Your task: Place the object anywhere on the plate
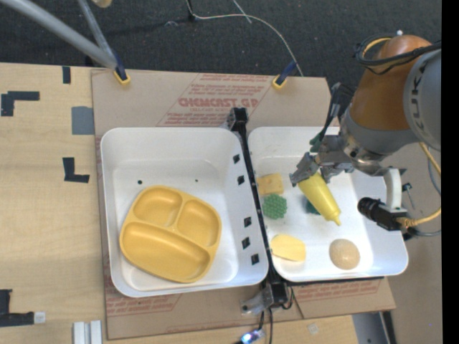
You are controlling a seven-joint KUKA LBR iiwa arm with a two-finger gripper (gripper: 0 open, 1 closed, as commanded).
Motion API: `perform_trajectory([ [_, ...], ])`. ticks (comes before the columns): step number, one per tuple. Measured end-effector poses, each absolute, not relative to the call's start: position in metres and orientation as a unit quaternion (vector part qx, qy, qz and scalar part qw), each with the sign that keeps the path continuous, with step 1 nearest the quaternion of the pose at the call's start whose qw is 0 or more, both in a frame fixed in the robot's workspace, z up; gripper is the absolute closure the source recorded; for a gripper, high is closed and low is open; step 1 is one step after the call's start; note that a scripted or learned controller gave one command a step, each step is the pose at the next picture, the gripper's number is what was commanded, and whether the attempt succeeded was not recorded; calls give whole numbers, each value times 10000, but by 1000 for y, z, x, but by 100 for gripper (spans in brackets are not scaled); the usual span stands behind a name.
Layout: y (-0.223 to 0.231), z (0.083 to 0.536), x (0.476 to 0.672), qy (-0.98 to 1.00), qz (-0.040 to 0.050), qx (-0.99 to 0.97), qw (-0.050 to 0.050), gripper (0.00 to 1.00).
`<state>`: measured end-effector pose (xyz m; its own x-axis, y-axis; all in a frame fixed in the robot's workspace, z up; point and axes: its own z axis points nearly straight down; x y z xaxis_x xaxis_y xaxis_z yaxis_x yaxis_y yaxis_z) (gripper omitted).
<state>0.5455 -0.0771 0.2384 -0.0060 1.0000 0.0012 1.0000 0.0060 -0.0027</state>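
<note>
The gripper (315, 172) is clamped on a yellow cone-shaped thing (321, 198), tapered and smooth, tilted over the right bin (373, 264). The yellow plate (171, 233) sits in the left bin (115, 163).

Gripper (315, 172) over right bin (391, 264): yellow cone (320, 196) just below, green ball (275, 206) and sponge (270, 185) close left, divider (247, 192) beyond. Plate (171, 233) far left, bare.
</note>
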Motion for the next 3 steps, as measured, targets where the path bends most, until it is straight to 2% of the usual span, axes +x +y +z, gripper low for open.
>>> perform_trajectory([
  [1,-25,244,558,-7098,-1,-7044,11,100],
  [2,35,237,582,-7099,1,-7043,11,100],
  [3,92,239,592,-7098,-1,-7044,11,100],
])
